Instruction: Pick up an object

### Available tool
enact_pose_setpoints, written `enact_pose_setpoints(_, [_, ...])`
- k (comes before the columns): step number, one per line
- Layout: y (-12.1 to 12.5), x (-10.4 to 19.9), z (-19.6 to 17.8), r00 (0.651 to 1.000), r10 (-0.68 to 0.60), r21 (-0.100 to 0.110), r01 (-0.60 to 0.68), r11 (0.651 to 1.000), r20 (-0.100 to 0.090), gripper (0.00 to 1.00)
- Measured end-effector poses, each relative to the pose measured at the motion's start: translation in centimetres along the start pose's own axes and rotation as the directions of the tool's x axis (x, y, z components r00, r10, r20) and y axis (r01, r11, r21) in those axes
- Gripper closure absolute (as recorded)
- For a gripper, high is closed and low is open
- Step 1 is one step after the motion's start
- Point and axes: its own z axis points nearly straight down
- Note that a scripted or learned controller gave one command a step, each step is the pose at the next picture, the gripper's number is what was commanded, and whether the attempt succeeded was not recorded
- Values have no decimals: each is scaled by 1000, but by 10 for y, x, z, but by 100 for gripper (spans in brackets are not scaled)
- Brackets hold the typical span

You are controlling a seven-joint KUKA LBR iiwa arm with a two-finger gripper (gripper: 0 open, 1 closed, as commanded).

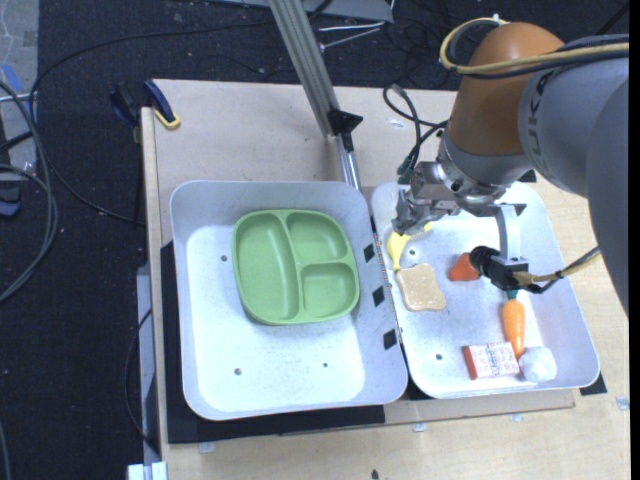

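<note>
The hand (pixel 408 226) hangs over the banana (pixel 397 250); grip state unclear; crowding toast (pixel 421 288) could spoil the pick.

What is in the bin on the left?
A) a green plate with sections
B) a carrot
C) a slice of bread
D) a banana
A: the green divided plate lies alone in the left bin; the carrot, the bread slice and the banana are in the right bin.

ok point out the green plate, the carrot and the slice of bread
green plate (pixel 262 258), camera view, floor of its big left compartment
carrot (pixel 513 324), camera view, middle of its orange body
slice of bread (pixel 421 288), camera view, centre of its top face
</note>
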Motion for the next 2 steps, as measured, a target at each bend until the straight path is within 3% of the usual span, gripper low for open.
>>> enact_pose_setpoints(2, [-20,115,-17,1000,-1,0,1,1000,-1,100])
